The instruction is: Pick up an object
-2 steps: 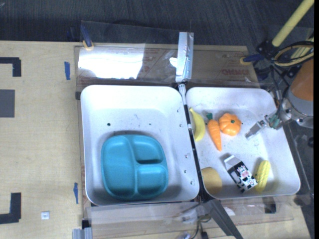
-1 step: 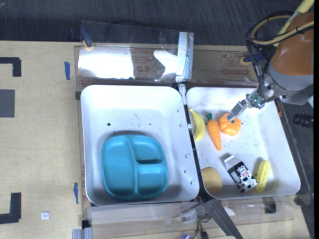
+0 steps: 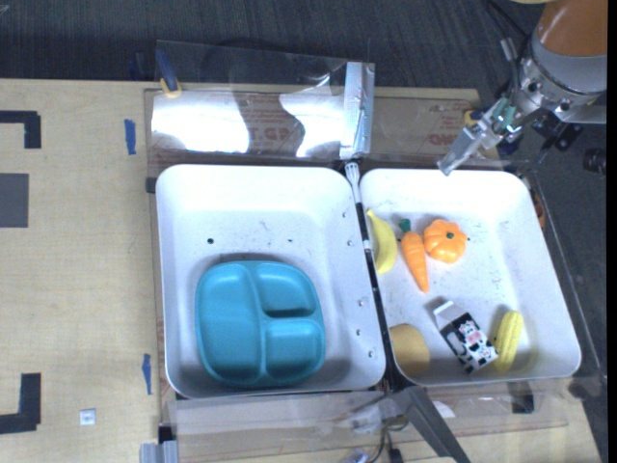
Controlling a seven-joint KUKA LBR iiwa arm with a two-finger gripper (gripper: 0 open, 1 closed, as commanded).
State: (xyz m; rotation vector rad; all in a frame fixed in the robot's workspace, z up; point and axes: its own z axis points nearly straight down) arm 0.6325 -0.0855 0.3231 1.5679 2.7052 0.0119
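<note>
The gripper (image 3: 461, 154) hangs just outside the far edge of the right bin (image 3: 501, 193), near that bin's far right corner, its pale tip slanting down toward the rim. How far it is open cannot be told, and nothing is seen in its grasp or touching it. Above it the grey wrist rises to the orange band (image 3: 576, 22) of the arm.

All the loose objects lie inside the right bin, well apart from the gripper. Nearest to it is a small round orange pumpkin (image 3: 445, 240) with a green stem spot, in the bin's middle toward the far side. Just beside the pumpkin, on the side toward the other bin, lies a tapered orange carrot (image 3: 415, 259) with a green top, and next to that a curved yellow banana (image 3: 384, 243) against the bin's inner wall. At the near side of the bin sit a rounded tan potato-like piece (image 3: 409, 347), a small black-and-white boxy toy (image 3: 467, 338), and a knobbly yellow corn cob (image 3: 508, 338) by the near right corner.

The right bin is a shallow, smooth white tray, speckled with dark marks. The left bin (image 3: 193, 201), touching it along one wall, holds a glossy teal divided plate (image 3: 258, 318) with three compartments.
</note>
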